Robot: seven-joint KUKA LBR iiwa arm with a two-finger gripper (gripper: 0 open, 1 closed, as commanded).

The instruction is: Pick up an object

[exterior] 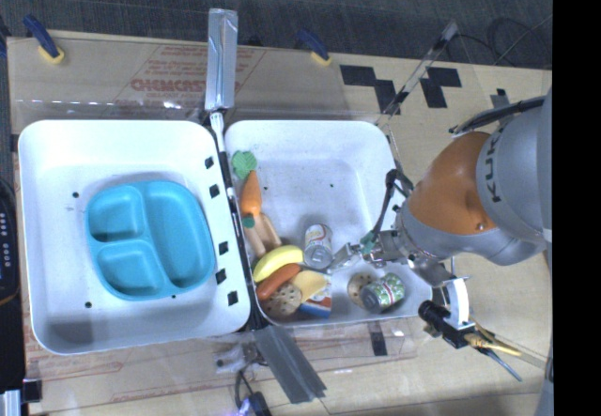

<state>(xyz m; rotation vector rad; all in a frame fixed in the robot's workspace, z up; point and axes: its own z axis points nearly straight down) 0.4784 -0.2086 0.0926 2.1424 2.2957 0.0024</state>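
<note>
Left bin (56,245): a blue divided tray (146,238) is being carried at its middle, well apart from everything the arm is working near.
Divider between the bins (228,217): the toy food is being crowded against it, a carrot (250,193) with a green top nearest the back, then a banana (278,262) and a heap of small pieces at the right bin's front left corner.
Right bin (310,146): its back half is being left bare, so the picking is judged to be aimed along the front edge.
Silver can (317,244): it is being approached just left of the gripper, near the front edge, and is judged the likeliest target.
Gripper (362,248): it is being held low over the front of the right bin; whether it is released or clenched cannot be told, and nothing is seen between its fingers.
Green-labelled can (383,291): it is lying just beside the gripper at the front right corner, and could be knocked.
Arm (470,193): the right wall is being overhung by its orange band.
</note>
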